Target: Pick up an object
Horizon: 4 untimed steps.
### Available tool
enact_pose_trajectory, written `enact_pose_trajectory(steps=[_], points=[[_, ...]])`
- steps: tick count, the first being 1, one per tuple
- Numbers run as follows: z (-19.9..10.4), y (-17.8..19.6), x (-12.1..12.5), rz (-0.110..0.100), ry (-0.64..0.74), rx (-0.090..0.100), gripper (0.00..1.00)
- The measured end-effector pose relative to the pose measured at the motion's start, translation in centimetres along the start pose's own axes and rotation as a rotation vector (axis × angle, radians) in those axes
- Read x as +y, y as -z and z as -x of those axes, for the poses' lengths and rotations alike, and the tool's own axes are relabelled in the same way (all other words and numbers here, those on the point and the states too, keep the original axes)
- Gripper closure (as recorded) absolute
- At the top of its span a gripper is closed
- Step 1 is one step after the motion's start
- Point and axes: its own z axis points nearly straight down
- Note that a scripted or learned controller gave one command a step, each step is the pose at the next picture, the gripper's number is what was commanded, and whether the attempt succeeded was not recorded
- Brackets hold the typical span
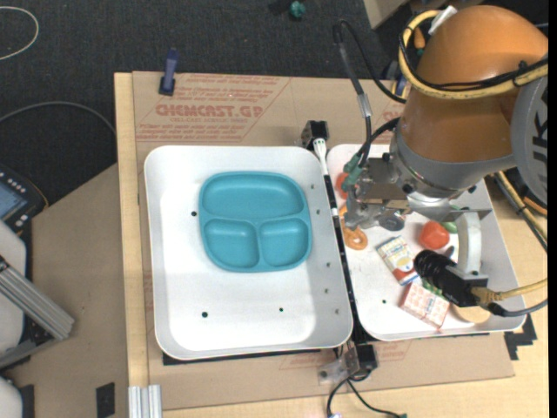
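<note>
Locates gripper (359, 204) low in right bin (383, 310), near its 9 o'clock wall; cannot tell its opening or any hold. Notes orange ring (355, 237) just beside, at gripper's 6 o'clock.

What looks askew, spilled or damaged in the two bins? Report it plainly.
Nothing looks spilled or broken. The teal divided plate lies flat in the left bin. In the right bin the patterned box and the small carton lie at skewed angles, loosely jumbled, not lined up.
</note>
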Motion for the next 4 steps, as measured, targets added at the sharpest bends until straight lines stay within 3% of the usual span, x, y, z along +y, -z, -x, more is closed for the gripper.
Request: enact_pose_trajectory(steps=[1,2,3,4], points=[[-7.7,6.8,0.0,0.015,0.014,0.005,1.00],[-6.4,-7.2,6.1,-0.008,0.001,-0.004,1.00],[-11.8,-7.3,3.0,-0.001,0.011,0.002,1.00],[-6.0,10.1,2.9,0.026,0.001,0.006,1.00]])
